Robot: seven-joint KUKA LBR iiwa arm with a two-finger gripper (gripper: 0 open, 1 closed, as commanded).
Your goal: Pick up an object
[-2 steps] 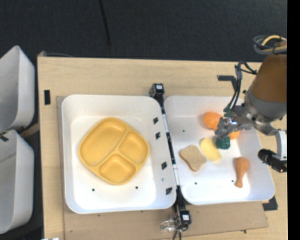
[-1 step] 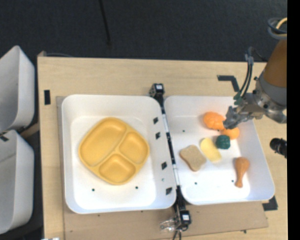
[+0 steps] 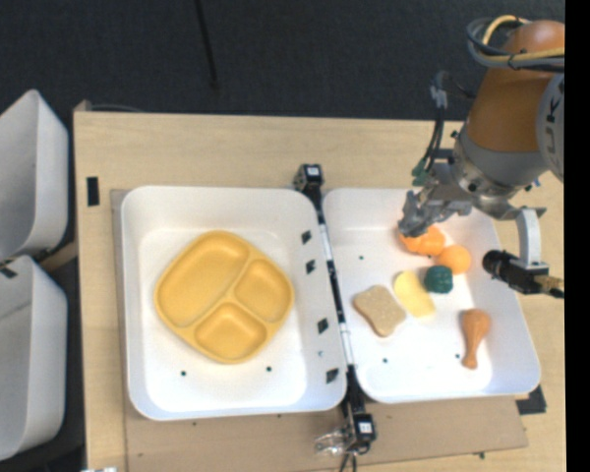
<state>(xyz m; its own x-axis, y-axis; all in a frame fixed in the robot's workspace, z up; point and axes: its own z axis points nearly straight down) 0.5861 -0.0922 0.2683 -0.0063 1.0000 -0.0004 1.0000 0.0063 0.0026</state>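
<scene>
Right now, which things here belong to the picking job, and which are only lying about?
Job:
gripper
orange piece right under it
right bin

Lying about:
orange ball
green piece
yellow piece
bread slice
drumstick
yellow divided plate
left bin

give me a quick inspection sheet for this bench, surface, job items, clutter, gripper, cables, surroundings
surface: light wooden bench bearing a left white bin and a right white bin, side by side.
job's things: right bin holds an orange piece under the gripper, an orange ball, a dark green piece, a pale yellow piece, a bread slice and a chicken drumstick.
clutter: yellow divided plate in the left bin.
grippers: gripper low over the orange piece; grasp cannot be judged.
cables: yellow and dark cables loop at the arm's top.
surroundings: dark floor; white containers at left.
</scene>
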